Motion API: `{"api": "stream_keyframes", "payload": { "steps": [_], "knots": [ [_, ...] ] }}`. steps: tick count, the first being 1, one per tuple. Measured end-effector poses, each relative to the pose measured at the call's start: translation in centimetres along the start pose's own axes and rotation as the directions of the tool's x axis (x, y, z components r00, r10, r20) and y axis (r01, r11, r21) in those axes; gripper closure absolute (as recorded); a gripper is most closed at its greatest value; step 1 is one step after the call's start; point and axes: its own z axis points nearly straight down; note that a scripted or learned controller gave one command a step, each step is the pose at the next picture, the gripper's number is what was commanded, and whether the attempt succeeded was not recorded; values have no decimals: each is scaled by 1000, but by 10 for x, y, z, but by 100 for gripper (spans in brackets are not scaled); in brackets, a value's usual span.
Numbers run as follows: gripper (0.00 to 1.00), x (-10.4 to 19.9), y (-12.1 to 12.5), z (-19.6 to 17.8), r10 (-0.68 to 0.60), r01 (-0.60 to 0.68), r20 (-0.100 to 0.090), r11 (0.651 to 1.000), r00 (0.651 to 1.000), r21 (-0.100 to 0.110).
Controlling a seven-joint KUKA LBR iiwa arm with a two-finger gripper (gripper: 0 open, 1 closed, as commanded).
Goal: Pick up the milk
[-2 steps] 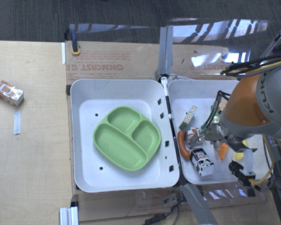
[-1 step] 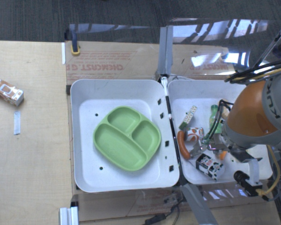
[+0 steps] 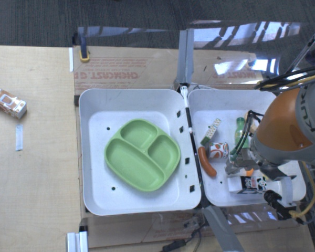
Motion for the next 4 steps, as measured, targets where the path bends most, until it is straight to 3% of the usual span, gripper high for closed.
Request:
{"api": "stream_keyframes", "payload": {
  "steps": [1, 2, 3, 4],
  "knots": [
    [0, 0, 0, 0, 0, 0, 0, 1000, 1000, 0],
    [0, -15, 53, -14, 247, -247, 1, 969, 969, -2],
    [0, -17, 113, 8, 454, -454, 7, 891, 891, -3],
    [0, -5, 172, -93, 620, -620, 1, 785, 785, -3]
  ]
}}
